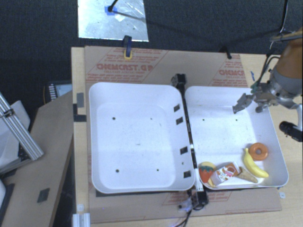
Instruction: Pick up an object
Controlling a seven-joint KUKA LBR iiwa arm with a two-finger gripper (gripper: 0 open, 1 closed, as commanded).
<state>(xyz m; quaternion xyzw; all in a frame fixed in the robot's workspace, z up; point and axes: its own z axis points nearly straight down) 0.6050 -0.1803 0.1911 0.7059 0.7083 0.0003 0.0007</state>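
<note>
"CHEMCAST" is printed in red on the brown board (pixel 142 63) under both smooth white bins. The gripper (pixel 249 103) hangs over the right bin's (pixel 222 136) far side, fingers spread with nothing between them. Well apart, along that bin's near edge, lie a curved yellow banana (pixel 253 164), a round orange doughnut-shaped piece (pixel 258 151) and a printed packet (pixel 225 173).

Wide open floor across the left bin (pixel 137 136). In the right bin (pixel 222 136), banana (pixel 253 164), donut (pixel 258 151) and packet (pixel 223 173) crowd the near edge; the far half's bare.
</note>
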